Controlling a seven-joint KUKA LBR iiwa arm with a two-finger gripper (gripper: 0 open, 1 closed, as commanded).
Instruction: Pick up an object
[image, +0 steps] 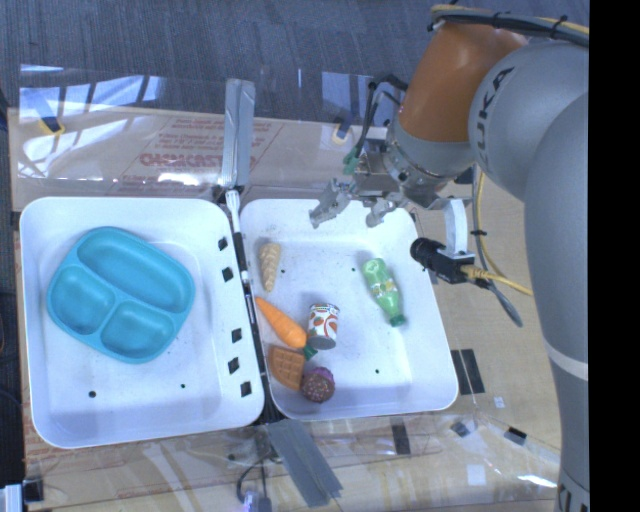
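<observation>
Camera view: gripper (352, 207) spread and holding nothing, raised over right bin (430, 390) toward 12 o'clock, likely staging a pick. Nearest candidate, green bottle (382, 289), lying flat at 5 o'clock from it. Carrot (280, 322) and can (322, 324) farther off at 7.

From my station, the clearest lettering I get is "KUKA" in dark capitals on the grey arm (520, 100), running down its casing just beside the orange band, up and to the right of the gripper (352, 205). To the gripper's left, across the bench, a clear sheet (190, 150) carries red print in several lines, too faint and slanted for me to read. The small can (322, 322) below the gripper bears a label I cannot make out.
</observation>
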